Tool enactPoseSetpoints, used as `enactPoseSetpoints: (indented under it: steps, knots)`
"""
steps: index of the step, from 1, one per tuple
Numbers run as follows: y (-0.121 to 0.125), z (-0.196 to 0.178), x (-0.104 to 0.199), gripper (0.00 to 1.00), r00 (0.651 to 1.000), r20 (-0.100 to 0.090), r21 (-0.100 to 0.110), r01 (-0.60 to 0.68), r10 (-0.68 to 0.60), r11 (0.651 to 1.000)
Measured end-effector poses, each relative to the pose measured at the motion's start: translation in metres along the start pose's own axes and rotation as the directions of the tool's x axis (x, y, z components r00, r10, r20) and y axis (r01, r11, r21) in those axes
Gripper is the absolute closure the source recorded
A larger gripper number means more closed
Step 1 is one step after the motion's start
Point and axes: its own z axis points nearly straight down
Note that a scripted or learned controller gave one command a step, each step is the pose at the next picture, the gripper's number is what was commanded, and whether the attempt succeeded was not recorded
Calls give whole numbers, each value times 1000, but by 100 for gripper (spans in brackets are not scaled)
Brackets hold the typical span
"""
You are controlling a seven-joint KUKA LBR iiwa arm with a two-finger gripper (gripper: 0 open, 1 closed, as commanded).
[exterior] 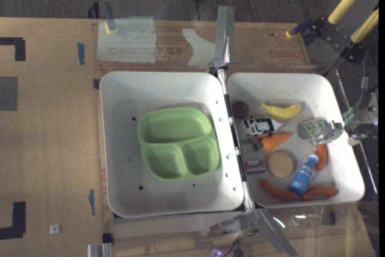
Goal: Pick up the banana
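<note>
Toward the far side of the right bin (337, 90) lies the banana (282, 110), untouched, with a carrot (275, 141) and blue bottle (304, 174) nearer. Whether the gripper (361, 126), at the bin's right rim, is open cannot be told. The approach is not yet begun; the next move calls for reaching left over the banana. Mirrored cardboard print stays unreadable.

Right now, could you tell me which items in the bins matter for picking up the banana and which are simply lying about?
Belongs to the job:
banana, lying near the far wall of the right bin

Just lying about:
green divided tray in the left bin
carrot
blue bottle
tan round disc
two sausages by the near wall
</note>
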Motion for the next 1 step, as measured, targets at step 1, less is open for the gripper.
enactPoseSetpoints:
  steps: [1]
  knots:
    - [74, -10, 8, 0, 994, 2, -4, 111, -111, 994]
